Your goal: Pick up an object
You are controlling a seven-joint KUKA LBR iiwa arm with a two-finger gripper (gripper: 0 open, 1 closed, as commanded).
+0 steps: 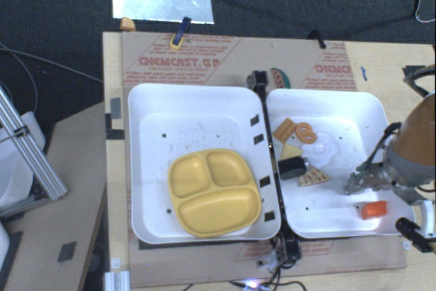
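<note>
**Gripper low in right bin, nothing held**

My gripper (355, 183) sits low in the right bin (327, 100), just beside the orange block (373, 210), probably lining up on it. Finger state: I cannot tell; too dark and small. The block lies on the bin floor near the front rim.
</note>
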